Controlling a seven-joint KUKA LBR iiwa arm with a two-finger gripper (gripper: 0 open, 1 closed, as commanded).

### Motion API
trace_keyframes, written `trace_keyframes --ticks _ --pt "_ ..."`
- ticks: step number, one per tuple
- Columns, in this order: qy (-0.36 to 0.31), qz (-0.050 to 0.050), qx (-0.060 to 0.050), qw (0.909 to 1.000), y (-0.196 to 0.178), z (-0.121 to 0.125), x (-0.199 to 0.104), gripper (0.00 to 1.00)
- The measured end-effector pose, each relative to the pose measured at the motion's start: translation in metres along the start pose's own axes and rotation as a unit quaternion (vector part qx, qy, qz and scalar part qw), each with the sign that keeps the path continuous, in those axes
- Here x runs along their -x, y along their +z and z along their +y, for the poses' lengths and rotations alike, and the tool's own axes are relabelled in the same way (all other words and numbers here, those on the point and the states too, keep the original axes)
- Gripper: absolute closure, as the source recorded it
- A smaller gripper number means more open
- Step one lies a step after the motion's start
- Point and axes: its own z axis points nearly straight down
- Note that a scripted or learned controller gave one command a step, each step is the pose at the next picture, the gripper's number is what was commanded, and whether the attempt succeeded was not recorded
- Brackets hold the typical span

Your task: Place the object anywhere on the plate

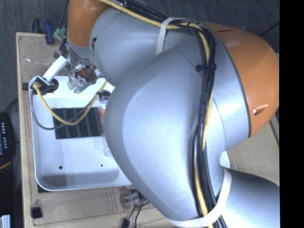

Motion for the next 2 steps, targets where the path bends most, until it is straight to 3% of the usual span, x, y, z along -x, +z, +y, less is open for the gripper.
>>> trace_keyframes --ticks 1,2 --pt "0.007 -0.001 -0.001 1.0000 0.011 0.023 0.021 1.00" --pt "0.188 0.002 -0.001 0.9822 0.030 -0.034 -0.009 1.00"
